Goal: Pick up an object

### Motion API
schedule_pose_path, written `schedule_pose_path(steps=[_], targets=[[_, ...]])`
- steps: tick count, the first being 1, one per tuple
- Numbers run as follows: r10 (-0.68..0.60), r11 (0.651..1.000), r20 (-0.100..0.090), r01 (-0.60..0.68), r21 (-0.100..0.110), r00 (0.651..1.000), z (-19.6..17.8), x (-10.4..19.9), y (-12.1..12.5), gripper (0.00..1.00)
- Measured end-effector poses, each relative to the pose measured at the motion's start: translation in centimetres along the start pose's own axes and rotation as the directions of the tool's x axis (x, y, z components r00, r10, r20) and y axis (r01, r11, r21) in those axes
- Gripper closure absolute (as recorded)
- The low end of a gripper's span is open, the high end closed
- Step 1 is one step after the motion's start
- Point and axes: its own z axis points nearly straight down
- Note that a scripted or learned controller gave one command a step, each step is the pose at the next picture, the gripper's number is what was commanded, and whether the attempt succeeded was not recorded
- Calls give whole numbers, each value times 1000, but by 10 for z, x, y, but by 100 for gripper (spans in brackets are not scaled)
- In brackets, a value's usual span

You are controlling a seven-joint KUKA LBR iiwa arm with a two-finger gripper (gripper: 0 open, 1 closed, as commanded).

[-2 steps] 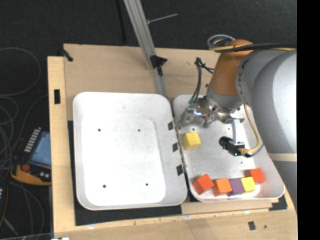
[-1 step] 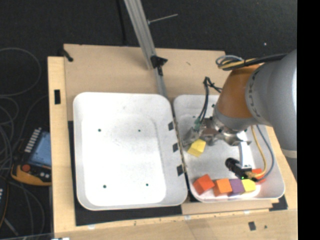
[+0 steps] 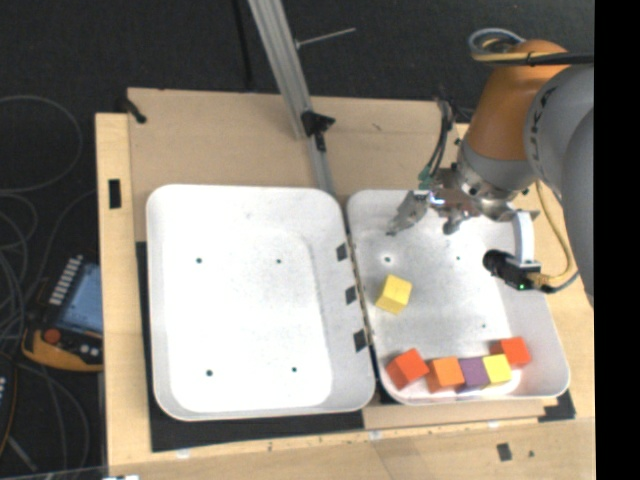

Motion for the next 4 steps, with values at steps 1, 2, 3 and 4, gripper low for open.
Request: schedule_pose_path(steps=[1, 2, 3, 4], targets=[[3, 1000, -2, -3, 12, 1000, 94, 8, -31, 0], [5, 1000, -3, -5, 13, 1000, 91, 14, -53, 0], [11, 1000, -2, -11, 8, 1000, 80, 12, -51, 100], [-5, 1000, -4, 5, 2, 1000, -14, 69, -45, 100]])
